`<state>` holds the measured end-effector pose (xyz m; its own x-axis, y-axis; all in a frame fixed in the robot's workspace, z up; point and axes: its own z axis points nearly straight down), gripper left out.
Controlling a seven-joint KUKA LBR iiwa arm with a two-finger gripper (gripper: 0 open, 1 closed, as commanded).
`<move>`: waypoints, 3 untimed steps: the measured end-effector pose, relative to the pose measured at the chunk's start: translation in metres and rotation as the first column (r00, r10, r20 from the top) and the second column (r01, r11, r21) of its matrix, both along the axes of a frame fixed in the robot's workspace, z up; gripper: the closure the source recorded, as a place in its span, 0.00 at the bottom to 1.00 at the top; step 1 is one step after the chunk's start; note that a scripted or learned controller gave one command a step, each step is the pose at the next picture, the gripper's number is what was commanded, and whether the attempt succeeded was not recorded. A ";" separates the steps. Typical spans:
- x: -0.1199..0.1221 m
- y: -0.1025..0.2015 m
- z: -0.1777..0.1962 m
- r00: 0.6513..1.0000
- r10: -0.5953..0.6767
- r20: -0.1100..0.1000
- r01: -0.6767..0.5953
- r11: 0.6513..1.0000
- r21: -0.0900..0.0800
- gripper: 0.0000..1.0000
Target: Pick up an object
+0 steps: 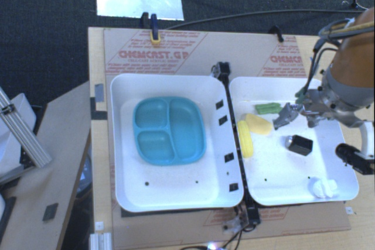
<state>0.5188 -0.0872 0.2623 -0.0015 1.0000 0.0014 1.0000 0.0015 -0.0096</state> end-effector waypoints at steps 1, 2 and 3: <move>0.002 0.000 0.006 1.000 0.002 0.012 -0.002 1.000 -0.001 0.00; -0.006 -0.002 -0.041 1.000 -0.001 0.009 0.001 1.000 -0.001 0.00; 0.000 0.002 -0.101 1.000 0.000 0.008 0.000 1.000 0.000 0.00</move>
<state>0.5193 -0.0851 0.1617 -0.0010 1.0000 0.0009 1.0000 0.0010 -0.0021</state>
